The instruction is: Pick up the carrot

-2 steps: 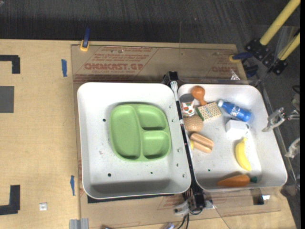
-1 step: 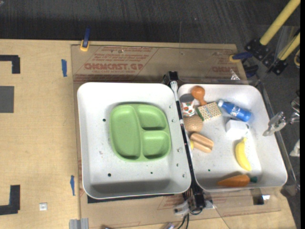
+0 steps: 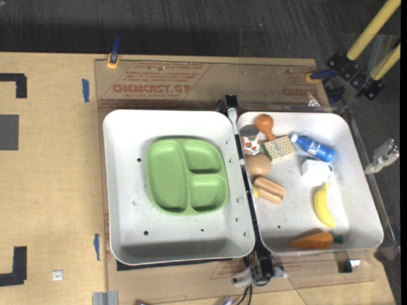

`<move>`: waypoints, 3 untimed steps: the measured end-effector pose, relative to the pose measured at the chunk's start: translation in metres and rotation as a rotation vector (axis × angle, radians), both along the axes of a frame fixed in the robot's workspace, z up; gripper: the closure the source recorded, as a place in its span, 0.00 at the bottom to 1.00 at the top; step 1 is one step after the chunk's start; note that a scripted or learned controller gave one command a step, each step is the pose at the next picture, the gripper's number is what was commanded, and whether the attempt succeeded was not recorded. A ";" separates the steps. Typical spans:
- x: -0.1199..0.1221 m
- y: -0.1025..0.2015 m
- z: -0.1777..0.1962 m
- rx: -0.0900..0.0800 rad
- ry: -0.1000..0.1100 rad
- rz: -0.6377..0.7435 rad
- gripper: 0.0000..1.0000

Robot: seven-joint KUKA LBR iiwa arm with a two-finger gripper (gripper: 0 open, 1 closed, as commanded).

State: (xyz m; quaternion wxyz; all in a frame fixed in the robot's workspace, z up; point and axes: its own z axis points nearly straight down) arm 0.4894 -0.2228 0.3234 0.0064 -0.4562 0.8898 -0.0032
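**Carrot waits untouched in right bin**

The carrot (image 3: 313, 240) lies flat against the near wall of the right bin (image 3: 365, 230), not yet lifted, so the pickup seems all ahead. Its long axis runs left-right, green end rightward. Just beyond lies a banana (image 3: 323, 206). The gripper's state cannot be told.

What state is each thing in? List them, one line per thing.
carrot: lying flat by the near wall of the right bin, not gripped.
banana: lying flat, just above the carrot, apart from it.
blue bottle: on its side.
hot dog: lying flat near the bin's left wall.
green plate: right side up in the left bin, its compartments bare.
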 end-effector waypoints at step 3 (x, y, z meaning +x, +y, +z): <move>-0.006 0.002 -0.035 -0.003 -0.003 0.964 1.00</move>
